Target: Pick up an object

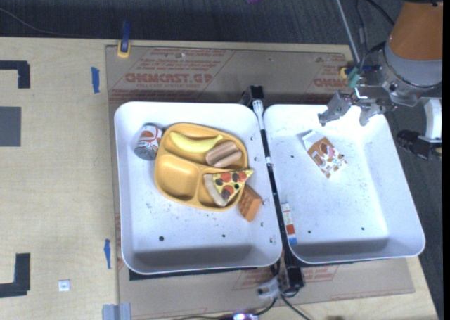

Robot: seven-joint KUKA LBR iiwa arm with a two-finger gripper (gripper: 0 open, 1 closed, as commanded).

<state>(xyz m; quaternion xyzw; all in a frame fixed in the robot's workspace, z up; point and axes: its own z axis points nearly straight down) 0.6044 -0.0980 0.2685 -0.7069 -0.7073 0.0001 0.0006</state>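
lying below gripper (349, 108): packet (326, 156)

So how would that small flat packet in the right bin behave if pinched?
The small flat orange-and-white packet looks thin and light, so it probably flexes or crumples. Lying flat on the right white bin, it may slide, giving the pincer little edge.
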